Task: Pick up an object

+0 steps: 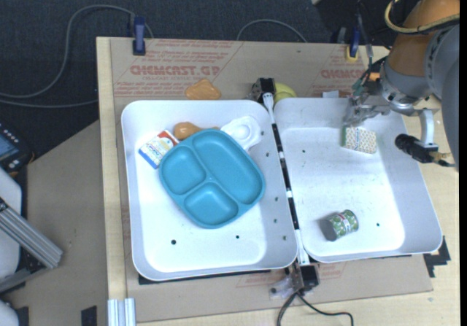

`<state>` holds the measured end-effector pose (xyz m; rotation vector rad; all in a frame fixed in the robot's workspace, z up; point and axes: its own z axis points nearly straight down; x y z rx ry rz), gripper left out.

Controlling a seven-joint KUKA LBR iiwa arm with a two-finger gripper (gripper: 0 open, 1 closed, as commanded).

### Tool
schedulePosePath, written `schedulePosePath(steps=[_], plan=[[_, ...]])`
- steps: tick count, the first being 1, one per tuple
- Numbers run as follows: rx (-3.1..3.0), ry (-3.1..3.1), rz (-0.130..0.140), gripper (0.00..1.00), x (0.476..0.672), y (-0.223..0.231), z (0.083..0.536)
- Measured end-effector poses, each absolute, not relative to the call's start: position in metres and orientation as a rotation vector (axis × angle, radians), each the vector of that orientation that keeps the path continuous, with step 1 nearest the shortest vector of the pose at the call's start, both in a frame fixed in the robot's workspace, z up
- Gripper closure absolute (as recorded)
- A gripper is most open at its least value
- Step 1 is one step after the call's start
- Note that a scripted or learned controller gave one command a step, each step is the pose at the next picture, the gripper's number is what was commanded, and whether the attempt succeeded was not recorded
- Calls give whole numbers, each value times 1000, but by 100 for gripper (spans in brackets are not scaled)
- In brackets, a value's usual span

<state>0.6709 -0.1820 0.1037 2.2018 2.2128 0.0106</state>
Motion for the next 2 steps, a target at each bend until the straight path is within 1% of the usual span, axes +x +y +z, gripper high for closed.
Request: schedulePosePath(steps=[1, 2], plan=[[2203, 2214, 8, 0, 670, -182, 103], [2220, 2218, 1, 0, 651, -197, 135]])
